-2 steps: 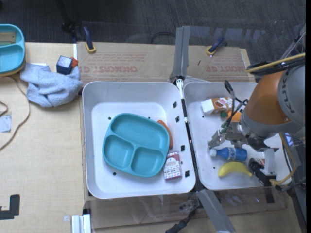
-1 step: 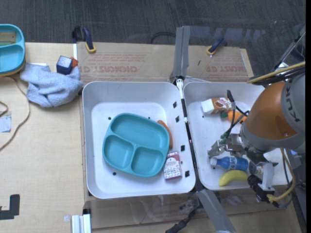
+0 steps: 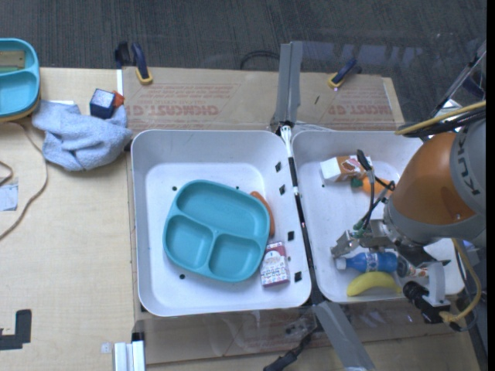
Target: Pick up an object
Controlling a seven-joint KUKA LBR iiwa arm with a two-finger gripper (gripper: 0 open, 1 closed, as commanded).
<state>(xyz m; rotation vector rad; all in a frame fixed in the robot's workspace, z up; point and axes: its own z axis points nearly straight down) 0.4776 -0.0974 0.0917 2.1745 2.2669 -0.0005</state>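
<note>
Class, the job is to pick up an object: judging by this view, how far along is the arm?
Done: the arm's hand has reached into the right bin, low over the blue bottle and banana. In hand: nothing visibly lifted; both lie on the bin floor. Left: grasp one and raise it. The grip itself is hard to read.

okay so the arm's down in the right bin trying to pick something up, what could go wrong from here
1. The end effector sits low by the blue bottle and the banana, which lie close together; it may nudge one while going for the other.
2. Both lie near the right bin front wall, so a pushed item could jam against it.
</note>
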